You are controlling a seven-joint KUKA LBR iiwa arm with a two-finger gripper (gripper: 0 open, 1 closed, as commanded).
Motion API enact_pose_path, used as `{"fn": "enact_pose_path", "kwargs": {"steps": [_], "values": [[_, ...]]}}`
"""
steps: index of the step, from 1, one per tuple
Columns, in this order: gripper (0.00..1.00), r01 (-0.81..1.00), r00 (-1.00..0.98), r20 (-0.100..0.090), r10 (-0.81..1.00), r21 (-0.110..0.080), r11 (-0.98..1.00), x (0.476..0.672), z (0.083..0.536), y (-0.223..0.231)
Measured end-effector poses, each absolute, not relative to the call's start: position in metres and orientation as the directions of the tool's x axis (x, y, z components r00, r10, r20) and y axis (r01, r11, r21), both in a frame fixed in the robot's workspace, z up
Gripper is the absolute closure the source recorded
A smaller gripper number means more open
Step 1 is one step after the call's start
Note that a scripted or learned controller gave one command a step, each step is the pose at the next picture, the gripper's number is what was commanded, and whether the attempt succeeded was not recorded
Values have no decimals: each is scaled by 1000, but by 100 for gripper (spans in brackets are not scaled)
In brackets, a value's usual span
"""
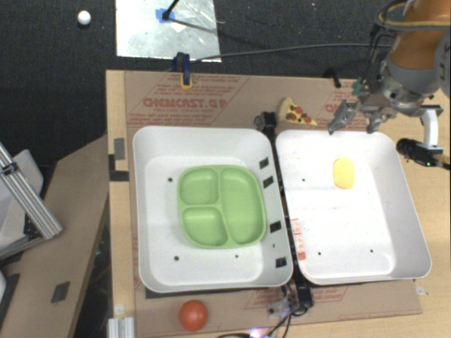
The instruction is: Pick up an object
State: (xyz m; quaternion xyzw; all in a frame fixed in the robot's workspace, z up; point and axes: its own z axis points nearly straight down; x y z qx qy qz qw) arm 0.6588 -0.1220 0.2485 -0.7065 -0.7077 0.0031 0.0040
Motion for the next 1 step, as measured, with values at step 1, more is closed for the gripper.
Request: {"fn": "enact_pose_path", "kwargs": {"steps": [1], "values": [[0,1000,-4,0,1000,2,4,661,256,-122]]}}
